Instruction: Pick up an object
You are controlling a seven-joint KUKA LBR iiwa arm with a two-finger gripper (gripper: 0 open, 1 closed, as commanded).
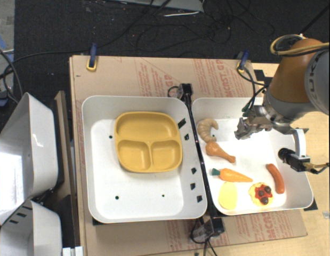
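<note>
Camera view: hand (249, 129) above right bin (300, 196)

A robotics lab: left of the tool (246, 129), two white bins (98, 159) sit on a cardboard-covered table (149, 73) held by clamps (91, 57), with loose cables (170, 33) across dark carpet beyond.

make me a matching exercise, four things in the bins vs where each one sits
Things:
1. yellow divided plastic plate
2. tan toy croissant
3. red toy sausage
4. pale yellow flat round piece

Places:
A. right bin, near its right wall
B. left bin
C. right bin, front edge, below the orange toy carrot
D. right bin, back left, by the divider

Pairs: 1-B, 2-D, 3-A, 4-C
</note>
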